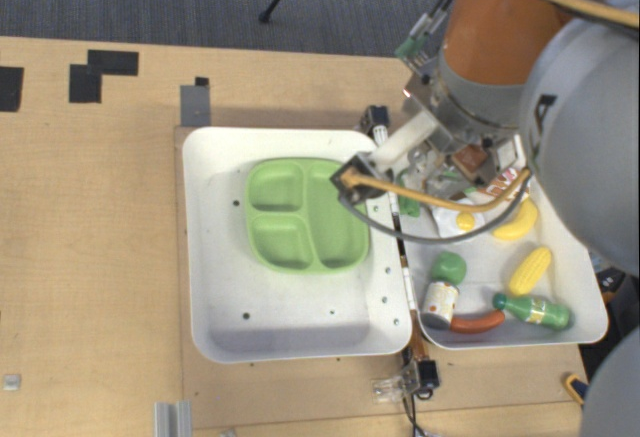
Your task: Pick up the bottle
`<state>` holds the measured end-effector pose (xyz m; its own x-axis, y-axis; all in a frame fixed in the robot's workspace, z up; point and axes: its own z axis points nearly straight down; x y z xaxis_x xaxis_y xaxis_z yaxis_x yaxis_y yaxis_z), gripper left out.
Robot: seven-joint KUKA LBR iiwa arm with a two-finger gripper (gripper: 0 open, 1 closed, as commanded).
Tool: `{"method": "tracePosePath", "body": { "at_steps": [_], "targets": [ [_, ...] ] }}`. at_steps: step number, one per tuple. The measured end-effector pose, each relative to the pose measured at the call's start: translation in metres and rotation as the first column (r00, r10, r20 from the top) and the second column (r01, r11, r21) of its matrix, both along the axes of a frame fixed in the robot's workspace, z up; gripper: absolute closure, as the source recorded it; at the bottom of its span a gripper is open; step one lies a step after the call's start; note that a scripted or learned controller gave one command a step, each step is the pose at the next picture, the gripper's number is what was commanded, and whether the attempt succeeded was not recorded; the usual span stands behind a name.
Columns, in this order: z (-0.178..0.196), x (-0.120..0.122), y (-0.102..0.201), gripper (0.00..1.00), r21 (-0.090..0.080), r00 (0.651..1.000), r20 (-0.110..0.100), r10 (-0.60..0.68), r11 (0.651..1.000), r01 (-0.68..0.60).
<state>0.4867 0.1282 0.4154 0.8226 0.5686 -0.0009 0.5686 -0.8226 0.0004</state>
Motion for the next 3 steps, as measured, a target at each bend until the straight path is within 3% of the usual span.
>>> {"method": "tracePosePath", "body": {
  "at_steps": [1,2,3],
  "targets": [
    [-0.082,0.000,-0.007,1.00,0.001,0.895,0.000,0.447,0.895,-0.447],
    [-0.144,0.000,-0.011,1.00,0.001,0.795,0.000,0.607,0.795,-0.607],
    [-0.221,-0.001,0.035,1.00,0.003,0.743,-0.001,0.669,0.743,-0.669]
  ]
}}
